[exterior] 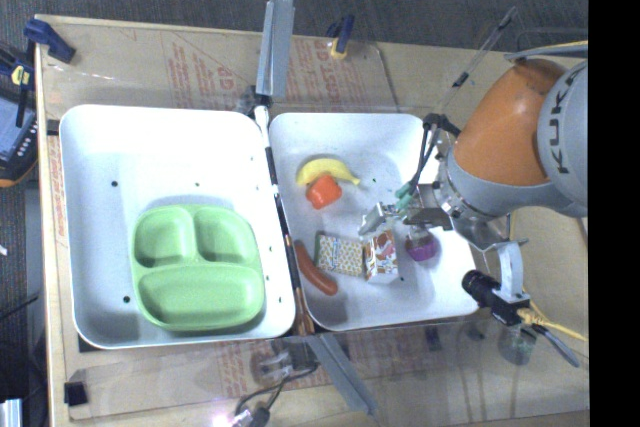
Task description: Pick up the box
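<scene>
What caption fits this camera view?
Grey arm's gripper above small printed carton box in right white bin, beside yellow banana.

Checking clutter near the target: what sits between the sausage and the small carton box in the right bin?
In the camera view, a flat patterned packet lies between the sausage and the box, its right edge touching or nearly touching the box.

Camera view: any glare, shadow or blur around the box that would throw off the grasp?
Camera view: even, soft lighting, no harsh glare on the right bin; the arm casts a faint shadow near the box; the box print is too soft to read; the gripper is small and cluttered, its outline hard to separate from the box top.
</scene>
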Action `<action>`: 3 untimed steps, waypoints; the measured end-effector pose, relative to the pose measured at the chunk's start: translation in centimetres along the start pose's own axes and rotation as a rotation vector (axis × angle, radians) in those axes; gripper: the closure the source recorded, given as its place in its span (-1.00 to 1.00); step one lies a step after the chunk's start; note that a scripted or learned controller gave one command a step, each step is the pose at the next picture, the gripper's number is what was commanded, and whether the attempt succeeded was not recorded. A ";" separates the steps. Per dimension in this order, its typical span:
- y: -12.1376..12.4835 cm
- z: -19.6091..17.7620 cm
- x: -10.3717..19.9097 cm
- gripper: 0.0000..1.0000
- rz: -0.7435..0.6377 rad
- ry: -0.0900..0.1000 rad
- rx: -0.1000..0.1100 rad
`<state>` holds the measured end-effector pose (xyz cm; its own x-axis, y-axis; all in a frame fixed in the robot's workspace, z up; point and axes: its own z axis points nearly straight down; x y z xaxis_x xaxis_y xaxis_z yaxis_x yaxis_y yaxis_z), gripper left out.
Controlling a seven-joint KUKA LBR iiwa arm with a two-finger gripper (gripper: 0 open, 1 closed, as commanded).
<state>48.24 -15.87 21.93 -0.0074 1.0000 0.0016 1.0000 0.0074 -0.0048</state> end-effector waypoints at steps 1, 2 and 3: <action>-0.3 12.5 3.9 -1.00 -0.275 -0.006 -0.009; 2.3 -1.2 0.1 -1.00 0.143 -0.002 -0.004; 2.0 8.4 3.8 -1.00 0.115 -0.001 0.002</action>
<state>50.16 -12.02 13.56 0.1078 0.9942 0.0001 0.9941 -0.1078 -0.0071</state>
